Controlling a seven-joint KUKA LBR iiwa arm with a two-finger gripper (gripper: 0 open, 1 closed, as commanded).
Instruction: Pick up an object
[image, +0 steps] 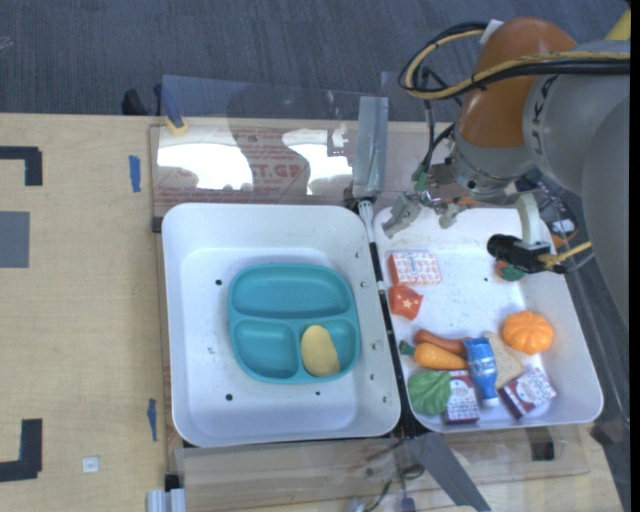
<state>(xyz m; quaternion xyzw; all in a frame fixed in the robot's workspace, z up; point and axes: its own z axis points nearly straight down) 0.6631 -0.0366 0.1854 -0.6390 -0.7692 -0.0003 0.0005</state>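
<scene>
My gripper (422, 213) hangs over the back left part of the right bin (462, 292), open, with nothing between its fingers. Just in front of it lies a red-and-white carton (416, 267), then a small red packet (405, 300). Further forward are a carrot (440, 353), a blue can (482, 366), an orange pumpkin (527, 331), a green leafy piece (430, 390) and two small cartons (462, 398) (528, 392).
The left bin (190, 300) holds a teal divided plate (290, 295) with a yellow oval piece (319, 350) in its front right compartment. A grey upright post (371, 150) stands behind the wall between the bins.
</scene>
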